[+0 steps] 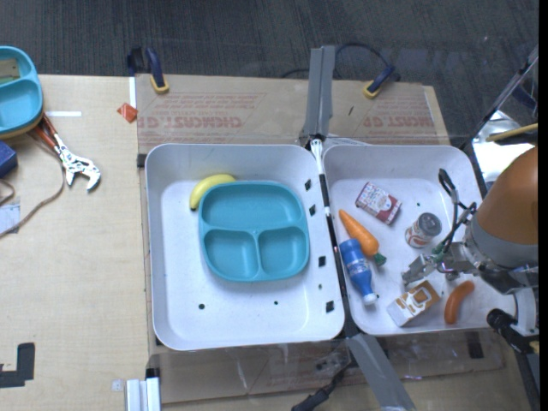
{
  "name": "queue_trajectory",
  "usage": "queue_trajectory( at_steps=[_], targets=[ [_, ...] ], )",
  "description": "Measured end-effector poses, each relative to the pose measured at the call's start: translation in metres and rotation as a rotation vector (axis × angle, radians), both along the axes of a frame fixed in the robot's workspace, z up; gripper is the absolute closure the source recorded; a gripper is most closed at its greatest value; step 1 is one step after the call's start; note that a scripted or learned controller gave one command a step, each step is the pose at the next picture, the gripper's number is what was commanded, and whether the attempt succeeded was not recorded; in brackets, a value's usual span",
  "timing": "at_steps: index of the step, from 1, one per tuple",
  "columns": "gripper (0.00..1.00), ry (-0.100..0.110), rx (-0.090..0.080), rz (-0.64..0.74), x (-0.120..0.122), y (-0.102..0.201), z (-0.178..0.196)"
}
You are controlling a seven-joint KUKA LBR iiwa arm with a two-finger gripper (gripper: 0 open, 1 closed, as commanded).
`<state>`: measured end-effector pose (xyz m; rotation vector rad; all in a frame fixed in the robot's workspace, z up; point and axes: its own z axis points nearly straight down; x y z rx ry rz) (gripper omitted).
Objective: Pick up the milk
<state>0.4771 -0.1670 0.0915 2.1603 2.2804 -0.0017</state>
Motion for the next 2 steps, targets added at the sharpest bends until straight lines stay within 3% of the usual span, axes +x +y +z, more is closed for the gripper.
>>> queue_trajectory(
  at_steps=[1,2],
  targets=[
    [0.0,-0.001,0.0,0.164,0.096,0.018,0.0],
    [0.0,0.001,0.001,0.225,0.023,0.022,0.0]
  ],
)
